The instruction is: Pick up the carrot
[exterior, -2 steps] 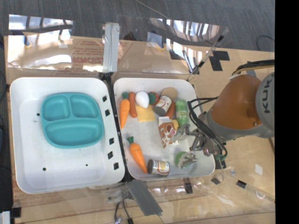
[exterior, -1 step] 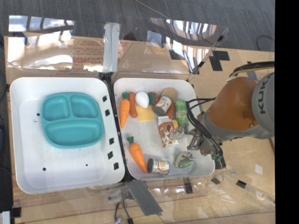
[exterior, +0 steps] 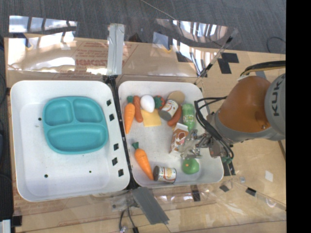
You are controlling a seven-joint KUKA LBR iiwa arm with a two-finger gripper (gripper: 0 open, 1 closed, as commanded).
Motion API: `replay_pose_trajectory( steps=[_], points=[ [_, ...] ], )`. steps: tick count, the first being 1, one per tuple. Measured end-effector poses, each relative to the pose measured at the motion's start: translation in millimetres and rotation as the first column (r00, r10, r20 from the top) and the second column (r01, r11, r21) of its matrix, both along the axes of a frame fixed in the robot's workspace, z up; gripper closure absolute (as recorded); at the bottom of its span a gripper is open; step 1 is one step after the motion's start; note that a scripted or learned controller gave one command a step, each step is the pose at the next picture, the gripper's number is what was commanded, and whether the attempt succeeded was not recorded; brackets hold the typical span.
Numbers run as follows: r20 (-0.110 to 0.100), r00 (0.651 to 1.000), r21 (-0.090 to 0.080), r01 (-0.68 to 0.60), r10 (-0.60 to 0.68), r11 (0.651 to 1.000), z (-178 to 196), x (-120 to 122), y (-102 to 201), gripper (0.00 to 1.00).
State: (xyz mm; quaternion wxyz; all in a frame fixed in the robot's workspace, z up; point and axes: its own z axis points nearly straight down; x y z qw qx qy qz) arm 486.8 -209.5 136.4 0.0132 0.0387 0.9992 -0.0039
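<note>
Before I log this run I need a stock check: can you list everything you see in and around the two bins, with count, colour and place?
bins: 2, white, side by side on the bench
divided plate: 1, teal, in the left bin
carrots: 2, orange; one near the right bin's front left, one along its left wall
egg: 1, white, back of the right bin
cheese wedge: 1, yellow, below the egg
cans: 2, one lying at the front, one at the back
green apple: 1, front right of the right bin
carton: 1, brown and white, middle right
arm: 1, grey and orange, reaching in from the right
gripper: 1, over the right bin beside the carton
</note>
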Motion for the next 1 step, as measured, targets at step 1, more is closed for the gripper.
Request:
replay_pose_trajectory(
  steps=[1],
  points=[
    [-0.024, 1.0, 0.008, 0.004, -0.004, 1.0, -3.0, -8.8, 0.4, 1.0]
  ],
)
